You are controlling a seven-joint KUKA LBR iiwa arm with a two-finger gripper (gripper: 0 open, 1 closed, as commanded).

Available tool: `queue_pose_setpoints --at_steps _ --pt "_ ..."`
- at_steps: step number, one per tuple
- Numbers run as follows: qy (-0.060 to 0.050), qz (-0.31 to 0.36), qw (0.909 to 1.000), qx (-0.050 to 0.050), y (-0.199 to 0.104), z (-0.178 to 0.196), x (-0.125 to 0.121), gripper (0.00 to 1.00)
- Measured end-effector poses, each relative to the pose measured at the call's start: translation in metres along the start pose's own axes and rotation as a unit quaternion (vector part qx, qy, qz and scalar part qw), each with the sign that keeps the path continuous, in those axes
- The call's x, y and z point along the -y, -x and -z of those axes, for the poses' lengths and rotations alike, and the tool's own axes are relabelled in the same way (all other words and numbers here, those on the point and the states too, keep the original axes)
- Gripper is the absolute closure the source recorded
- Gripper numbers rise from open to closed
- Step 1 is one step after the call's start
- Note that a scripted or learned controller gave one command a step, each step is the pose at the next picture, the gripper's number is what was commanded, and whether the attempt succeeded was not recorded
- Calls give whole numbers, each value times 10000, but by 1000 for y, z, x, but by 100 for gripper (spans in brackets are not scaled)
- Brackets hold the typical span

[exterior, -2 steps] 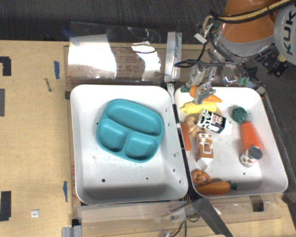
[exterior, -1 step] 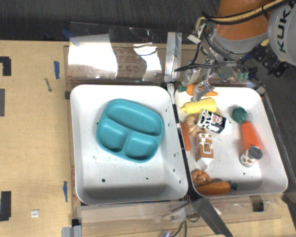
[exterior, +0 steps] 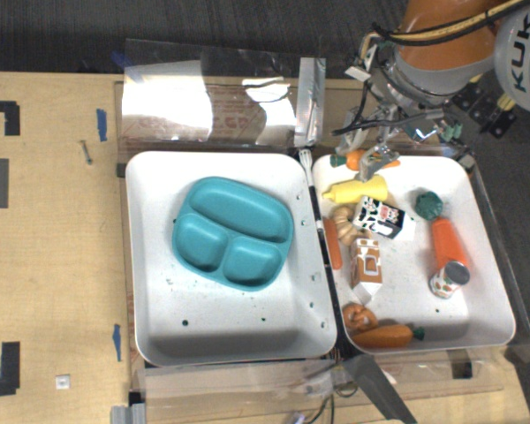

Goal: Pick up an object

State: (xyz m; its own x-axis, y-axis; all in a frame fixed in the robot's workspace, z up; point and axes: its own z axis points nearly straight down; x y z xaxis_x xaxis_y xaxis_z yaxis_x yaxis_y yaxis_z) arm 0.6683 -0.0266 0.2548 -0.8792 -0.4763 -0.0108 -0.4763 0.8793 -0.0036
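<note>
From my screen the gripper (exterior: 382,155) sits low over the far edge of the right bin (exterior: 490,237); I cannot tell how it is set. Just below it lies a yellow banana (exterior: 358,189), and an orange piece (exterior: 354,159) is just beside it to the left. Nearer me from the gripper are a black-and-white carton (exterior: 379,216) and a small brown box (exterior: 367,263). Well off to its left, a teal divided plate (exterior: 232,230) rests in the left bin (exterior: 150,237).
</note>
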Motion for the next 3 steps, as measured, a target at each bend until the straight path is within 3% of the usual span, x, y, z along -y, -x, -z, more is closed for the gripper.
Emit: queue_pose_setpoints --at_steps 1,2,3 --pt "1 968 9953 0 -1 -2 1 100" --pt "0 1666 9860 1 -12 -5 23 100" --pt "21 1942 9810 -18 -4 -5 -6 100"
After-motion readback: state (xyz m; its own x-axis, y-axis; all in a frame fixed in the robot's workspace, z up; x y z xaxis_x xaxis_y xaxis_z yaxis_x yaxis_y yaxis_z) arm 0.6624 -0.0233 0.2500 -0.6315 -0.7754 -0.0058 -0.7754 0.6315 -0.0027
